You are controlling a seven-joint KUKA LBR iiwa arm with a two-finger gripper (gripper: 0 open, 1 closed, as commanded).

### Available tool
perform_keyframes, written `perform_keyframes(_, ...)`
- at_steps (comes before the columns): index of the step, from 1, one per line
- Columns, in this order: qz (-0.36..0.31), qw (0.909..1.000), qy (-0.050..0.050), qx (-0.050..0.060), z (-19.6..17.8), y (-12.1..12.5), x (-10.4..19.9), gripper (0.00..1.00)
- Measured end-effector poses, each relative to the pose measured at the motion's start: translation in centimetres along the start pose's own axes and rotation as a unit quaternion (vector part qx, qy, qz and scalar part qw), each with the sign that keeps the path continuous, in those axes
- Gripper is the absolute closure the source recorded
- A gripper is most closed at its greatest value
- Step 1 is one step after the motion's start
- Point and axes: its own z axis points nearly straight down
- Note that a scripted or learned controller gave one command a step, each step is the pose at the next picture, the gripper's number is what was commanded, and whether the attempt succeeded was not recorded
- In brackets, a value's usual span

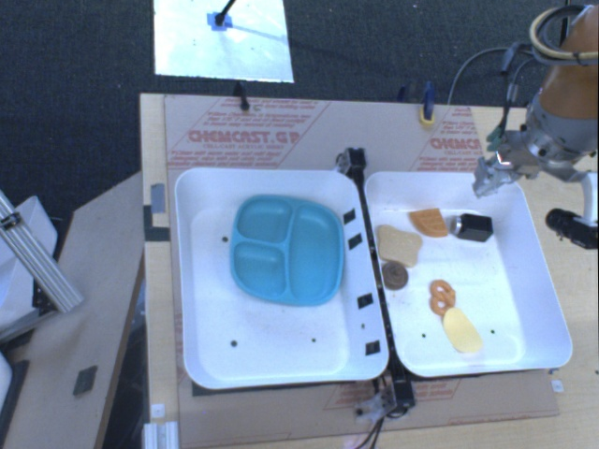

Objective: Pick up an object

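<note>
Yellow piece (461,330) and pretzel (442,295) lie in right bin (538,251); end effector (490,178) grip perhaps apart, cannot tell.

Dark carpet floor (75,82), white sheet (221,26), wooden bench (103,279)

A divided plate (285,249) lies in the left bin (201,279); food pieces (429,221) lie in the right bin (524,279).

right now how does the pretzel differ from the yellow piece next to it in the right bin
The pretzel is orange-brown with looped holes; the yellow piece is pale yellow and solid. The pretzel is the smaller of the two; the yellow piece is a longer oval. The pretzel lies nearer the bin's middle, the yellow piece nearer its front edge. Both lie flat in the right bin, apart from the end effector.
</note>
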Motion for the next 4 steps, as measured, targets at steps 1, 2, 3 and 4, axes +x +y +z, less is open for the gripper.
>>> perform_keyframes(1, 0.0, 1.0, 0.001, 0.002, -0.8, -0.7, 5.2, 1.0)
perform_keyframes(2, 0.0, 1.0, 0.001, 0.002, -1.4, -1.7, 10.6, 1.0)
perform_keyframes(3, -0.001, 1.0, 0.001, 0.002, -1.8, -3.4, 15.3, 1.0)
perform_keyframes(4, -0.001, 1.0, 0.002, 0.003, -0.3, -5.4, 20.8, 1.0)
